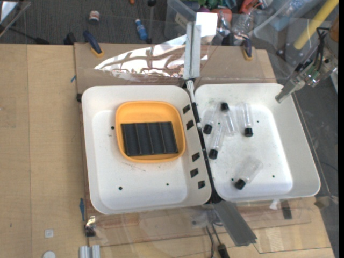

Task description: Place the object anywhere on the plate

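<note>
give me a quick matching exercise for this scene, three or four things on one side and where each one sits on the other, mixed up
Things:
1. orange plate
2. black ridged insert
3. clear vials with black caps
4. hand

Places:
A. scattered in the right bin
B. at the upper right corner of the right bin
C. lying on the plate
D. in the left bin

Pairs: 1-D, 2-C, 3-A, 4-B
</note>
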